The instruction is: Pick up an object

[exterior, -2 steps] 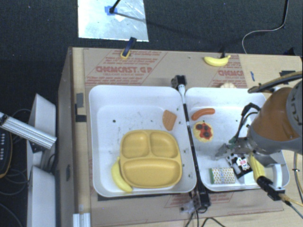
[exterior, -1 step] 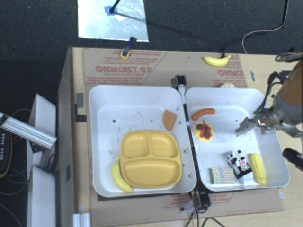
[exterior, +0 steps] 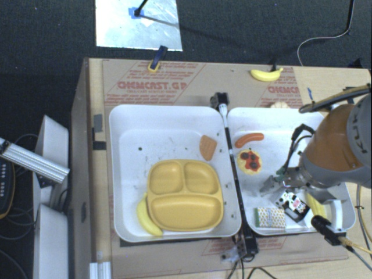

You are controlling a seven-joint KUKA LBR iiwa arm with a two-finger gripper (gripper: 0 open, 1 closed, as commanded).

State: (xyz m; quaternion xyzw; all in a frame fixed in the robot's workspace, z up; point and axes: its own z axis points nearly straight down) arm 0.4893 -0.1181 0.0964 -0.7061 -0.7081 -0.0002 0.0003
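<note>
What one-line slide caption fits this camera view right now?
KUKA arm's gripper low in the right bin near a pizza slice; yellow tray in the left bin.

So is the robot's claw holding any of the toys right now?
It cannot be told. The gripper is low in the right bin, near the pizza slice and a small black-and-white object, but no toy shows between its fingers.

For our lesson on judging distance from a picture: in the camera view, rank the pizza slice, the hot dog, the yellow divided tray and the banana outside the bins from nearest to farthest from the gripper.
From the gripper:
1. Pizza slice, right bin, just up-left.
2. Hot dog, right bin, farther back.
3. Yellow divided tray, left bin.
4. Banana, on the board behind the bins.
</note>
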